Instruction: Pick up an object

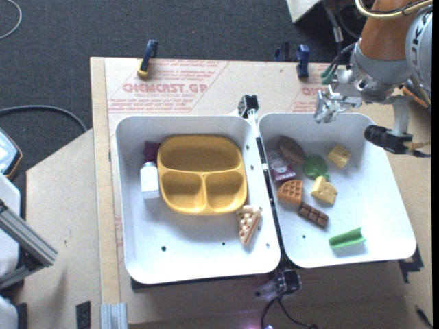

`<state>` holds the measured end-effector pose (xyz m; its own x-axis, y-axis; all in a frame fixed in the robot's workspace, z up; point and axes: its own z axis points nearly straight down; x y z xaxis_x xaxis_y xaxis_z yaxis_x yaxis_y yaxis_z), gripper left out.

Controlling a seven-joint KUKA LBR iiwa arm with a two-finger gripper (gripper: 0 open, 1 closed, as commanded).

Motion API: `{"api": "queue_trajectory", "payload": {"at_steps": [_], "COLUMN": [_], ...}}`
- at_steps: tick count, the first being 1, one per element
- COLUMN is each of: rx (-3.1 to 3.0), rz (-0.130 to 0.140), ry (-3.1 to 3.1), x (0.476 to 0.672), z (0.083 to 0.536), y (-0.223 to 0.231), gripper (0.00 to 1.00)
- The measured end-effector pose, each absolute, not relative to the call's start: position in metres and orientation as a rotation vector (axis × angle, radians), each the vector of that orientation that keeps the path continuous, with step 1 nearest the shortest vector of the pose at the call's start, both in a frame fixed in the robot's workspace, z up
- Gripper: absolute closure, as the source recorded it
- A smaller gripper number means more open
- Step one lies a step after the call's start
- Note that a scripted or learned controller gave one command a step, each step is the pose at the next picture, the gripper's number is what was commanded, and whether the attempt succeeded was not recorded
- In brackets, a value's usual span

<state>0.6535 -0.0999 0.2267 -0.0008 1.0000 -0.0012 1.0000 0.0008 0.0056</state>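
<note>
My grey, orange-banded arm [394, 29] hangs my metal two-finger gripper [329, 110] over the right shallow white bin's [384, 204] far rim, seemingly empty; its grip I cannot tell

On my bench, the brown protective sheet [178, 84] beneath the bins carries red print. The largest line looks like "CHEMCAST GP", upside-down lettering aside; the smaller lines around it are too blurred for me to read.

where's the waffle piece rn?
The waffle piece lies in the right bin, near its left wall, between the purple packet above and the chocolate bar below.
</note>
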Motion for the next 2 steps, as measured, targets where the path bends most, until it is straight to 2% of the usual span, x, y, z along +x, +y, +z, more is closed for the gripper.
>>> {"api": "queue_trajectory", "payload": {"at_steps": [1,2], "rx": [2.221,2.222], "rz": [-0.002,-0.003], "ry": [2.227,2.230], "x": [0.615,0.569], "z": [0.237,0.228], "y": [-0.065,-0.022], "gripper": [1.00,1.00]}}
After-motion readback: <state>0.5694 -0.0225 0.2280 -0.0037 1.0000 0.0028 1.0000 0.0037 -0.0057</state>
